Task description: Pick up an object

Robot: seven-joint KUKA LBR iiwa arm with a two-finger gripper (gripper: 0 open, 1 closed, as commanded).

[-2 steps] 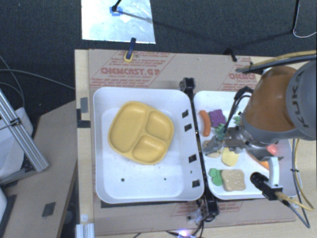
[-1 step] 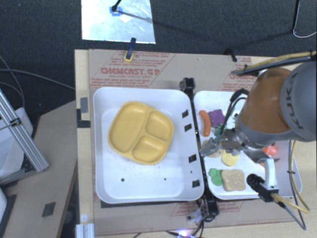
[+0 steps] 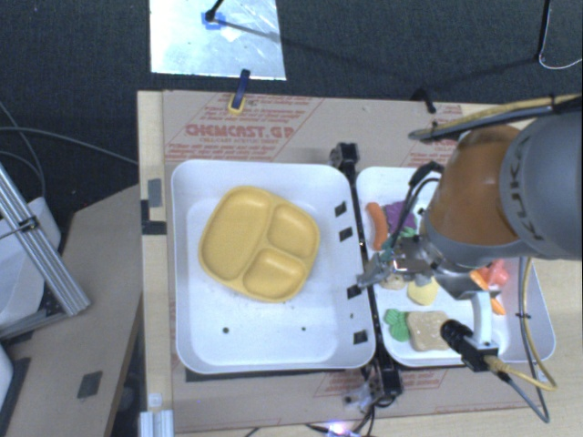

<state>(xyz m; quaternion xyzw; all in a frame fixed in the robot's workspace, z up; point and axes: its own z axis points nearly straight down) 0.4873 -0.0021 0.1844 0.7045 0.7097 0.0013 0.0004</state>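
My gripper hangs low over the left part of the right bin, under the grey and orange wrist. Small toy foods lie around it: an orange carrot-like piece, a purple piece, a pale yellow piece, a green piece and a tan toast-like piece. A red-orange piece shows at the right of the wrist. The gripper's tip sits beside the pale yellow piece, and the arm hides much of the bin.
The left bin holds a yellow divided plate with three compartments. Black clips line the divider between the bins. A cable trails at the right bin's front edge. A shiny sheet lies beyond the bench.
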